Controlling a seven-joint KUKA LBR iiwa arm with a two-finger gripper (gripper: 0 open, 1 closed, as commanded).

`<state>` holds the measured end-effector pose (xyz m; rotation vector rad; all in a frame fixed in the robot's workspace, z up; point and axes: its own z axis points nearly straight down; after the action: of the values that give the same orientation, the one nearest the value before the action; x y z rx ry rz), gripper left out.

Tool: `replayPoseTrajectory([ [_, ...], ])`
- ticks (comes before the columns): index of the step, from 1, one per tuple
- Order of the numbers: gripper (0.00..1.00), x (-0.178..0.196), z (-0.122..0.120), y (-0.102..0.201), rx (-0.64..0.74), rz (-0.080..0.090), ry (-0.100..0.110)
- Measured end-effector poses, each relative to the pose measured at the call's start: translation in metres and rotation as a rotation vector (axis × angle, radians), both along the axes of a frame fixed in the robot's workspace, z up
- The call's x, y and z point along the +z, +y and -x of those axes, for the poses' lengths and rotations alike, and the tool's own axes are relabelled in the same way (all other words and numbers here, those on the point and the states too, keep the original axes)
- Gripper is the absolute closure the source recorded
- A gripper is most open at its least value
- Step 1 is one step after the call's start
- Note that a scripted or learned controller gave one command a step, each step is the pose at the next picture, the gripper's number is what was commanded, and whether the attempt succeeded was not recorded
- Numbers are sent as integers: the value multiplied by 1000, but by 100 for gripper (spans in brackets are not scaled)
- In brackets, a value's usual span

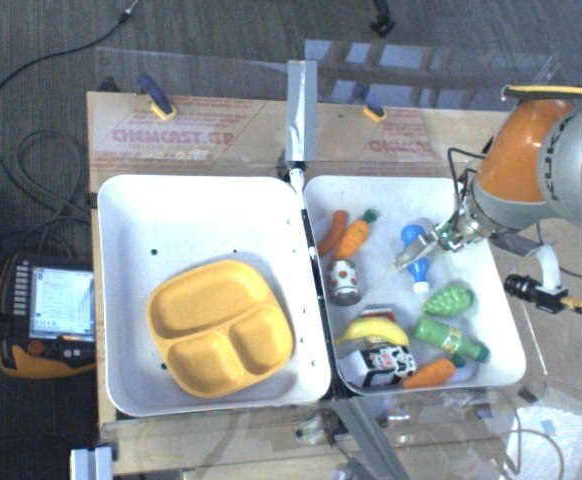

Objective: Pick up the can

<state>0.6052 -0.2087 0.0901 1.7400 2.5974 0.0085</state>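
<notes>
The can (345,280) is small and silver with a white, red-spotted label. It stands upright in the left part of the right bin (506,313), just below two toy carrots (347,233). My gripper (426,249) hangs over the upper middle of that bin, to the right of the can and about a can's width or two away from it. It sits right by a small blue object (414,238), partly covering it. Nothing of the can is touched by the gripper.
The right bin also holds a banana (373,328), a black-and-white carton (381,362), another carrot (431,373), a green bottle (451,338) and a green knobbly toy (448,299). A yellow divided tray (221,325) lies in the left bin (131,238).
</notes>
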Motion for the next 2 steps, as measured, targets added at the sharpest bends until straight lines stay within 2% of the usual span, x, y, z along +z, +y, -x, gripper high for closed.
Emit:
replayPoseTrajectory([
  [1, 0, 1, -64, -8, 59, -17, 30],
  [2, 0, 32, 66, -15, 143, -2, 16],
])
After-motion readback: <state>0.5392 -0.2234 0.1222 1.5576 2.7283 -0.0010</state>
